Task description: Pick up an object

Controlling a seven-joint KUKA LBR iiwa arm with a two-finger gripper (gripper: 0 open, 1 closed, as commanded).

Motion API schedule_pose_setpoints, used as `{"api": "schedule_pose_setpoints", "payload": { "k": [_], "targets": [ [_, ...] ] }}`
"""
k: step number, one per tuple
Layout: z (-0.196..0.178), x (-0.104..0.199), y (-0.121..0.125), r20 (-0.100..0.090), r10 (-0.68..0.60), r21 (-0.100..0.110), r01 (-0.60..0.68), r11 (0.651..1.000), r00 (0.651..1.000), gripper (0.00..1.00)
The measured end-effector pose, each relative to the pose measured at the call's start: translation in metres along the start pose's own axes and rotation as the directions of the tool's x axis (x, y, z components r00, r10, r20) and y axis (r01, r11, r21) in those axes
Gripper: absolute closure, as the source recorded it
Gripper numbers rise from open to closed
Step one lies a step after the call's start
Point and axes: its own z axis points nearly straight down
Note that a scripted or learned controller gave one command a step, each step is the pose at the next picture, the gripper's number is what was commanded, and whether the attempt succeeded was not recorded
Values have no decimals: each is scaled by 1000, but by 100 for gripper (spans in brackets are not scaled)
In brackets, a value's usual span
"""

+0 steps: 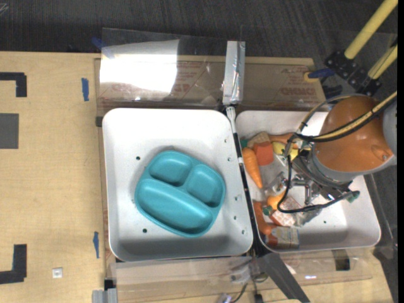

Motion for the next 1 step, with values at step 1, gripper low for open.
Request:
{"api": "schedule_pose_setpoints", "payload": {
  "k": [1],
  "targets": [
    [-1,11,12,2,52,4,-52,999,999,0]
  ]
}}
